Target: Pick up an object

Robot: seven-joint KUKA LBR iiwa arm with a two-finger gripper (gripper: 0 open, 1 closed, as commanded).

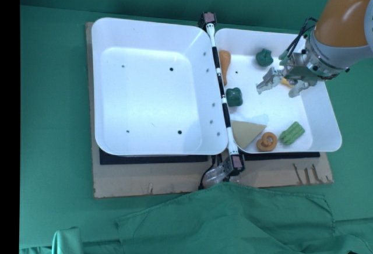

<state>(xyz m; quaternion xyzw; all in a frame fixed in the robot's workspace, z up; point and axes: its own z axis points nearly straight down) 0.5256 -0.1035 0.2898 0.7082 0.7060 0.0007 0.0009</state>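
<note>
Yellow object (286, 80) peeks between the gripper's (281, 86) spread fingers, mostly hidden; right bin (326, 124) beneath.

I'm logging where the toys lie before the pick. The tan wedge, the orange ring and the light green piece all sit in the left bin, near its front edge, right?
Not quite: the bin is wrong. The camera view shows the tan wedge, the orange ring and the light green piece in the right bin, near its front edge. The rest of your statement holds.
</note>
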